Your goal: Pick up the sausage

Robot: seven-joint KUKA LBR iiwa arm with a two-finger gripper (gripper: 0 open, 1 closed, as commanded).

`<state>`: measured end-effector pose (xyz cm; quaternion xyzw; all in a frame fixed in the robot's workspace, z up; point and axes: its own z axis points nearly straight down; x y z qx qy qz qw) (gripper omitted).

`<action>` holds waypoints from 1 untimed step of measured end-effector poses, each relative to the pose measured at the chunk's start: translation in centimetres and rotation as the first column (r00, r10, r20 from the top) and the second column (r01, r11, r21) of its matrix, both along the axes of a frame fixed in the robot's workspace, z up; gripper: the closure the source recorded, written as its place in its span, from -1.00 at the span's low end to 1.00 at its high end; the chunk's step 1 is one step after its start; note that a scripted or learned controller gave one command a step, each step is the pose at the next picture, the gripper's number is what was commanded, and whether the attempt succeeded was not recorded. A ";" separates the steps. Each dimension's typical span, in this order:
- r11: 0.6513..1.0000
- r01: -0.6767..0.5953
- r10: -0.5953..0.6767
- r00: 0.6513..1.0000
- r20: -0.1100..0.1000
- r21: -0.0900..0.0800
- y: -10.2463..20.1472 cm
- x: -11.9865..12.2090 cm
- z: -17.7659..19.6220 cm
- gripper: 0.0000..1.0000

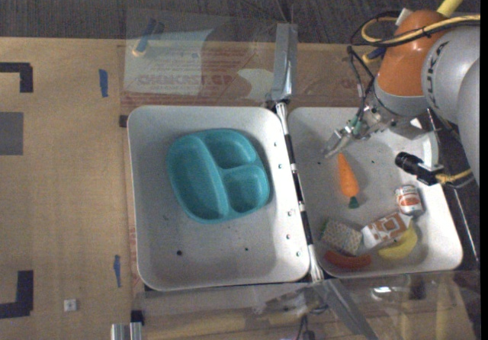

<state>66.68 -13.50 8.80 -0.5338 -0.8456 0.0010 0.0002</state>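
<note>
Nothing is lifted yet: the hand (341, 139) hangs slightly open and empty, and the sausage (348, 259) lies well below it, beyond the carrot (348, 178), untouched.

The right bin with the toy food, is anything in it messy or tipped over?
Nothing looks spilled or broken. The toys just huddle along the shallow white right bin's near edge: red sausage, yellow banana, small can on its side. The orange carrot lies apart, mid-bin.
</note>
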 end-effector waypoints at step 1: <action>0.984 -0.178 0.178 0.984 0.008 0.002 2.5 -10.5 0.1 -1.00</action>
